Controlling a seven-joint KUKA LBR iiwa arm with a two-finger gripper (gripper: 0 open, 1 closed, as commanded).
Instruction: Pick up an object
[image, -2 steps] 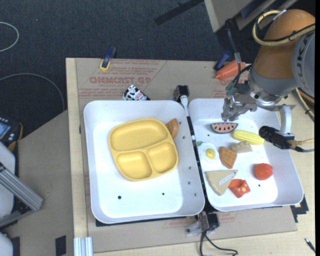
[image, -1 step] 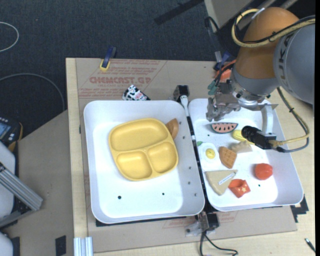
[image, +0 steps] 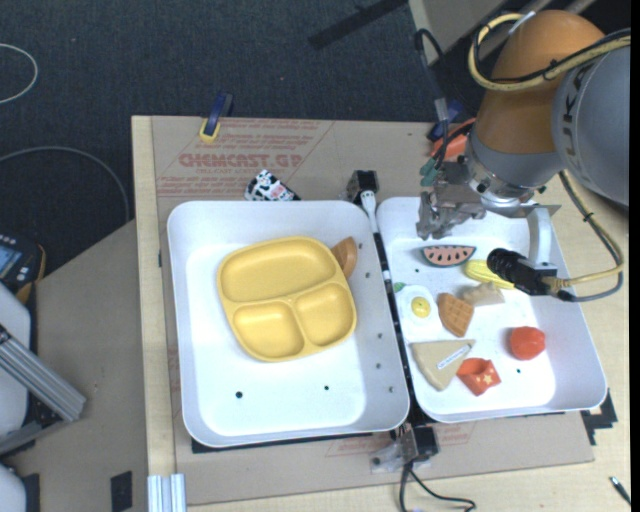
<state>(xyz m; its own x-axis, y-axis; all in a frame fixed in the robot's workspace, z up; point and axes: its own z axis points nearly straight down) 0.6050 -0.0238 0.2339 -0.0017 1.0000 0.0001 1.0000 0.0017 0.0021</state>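
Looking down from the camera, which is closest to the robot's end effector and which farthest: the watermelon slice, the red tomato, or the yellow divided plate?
From the end effector:
1. Watermelon slice, just below it in the right bin.
2. Red tomato, lower right in that bin.
3. Yellow divided plate, in the left bin.

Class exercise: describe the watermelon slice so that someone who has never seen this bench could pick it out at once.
Start at the right-hand white bin, the one crowded with small toy foods. Look to its far end, just below the gripper. The watermelon slice lies there: a flat half-moon, pink-red with dark seeds and a green rind, unlike the plain red tomato nearer the camera.
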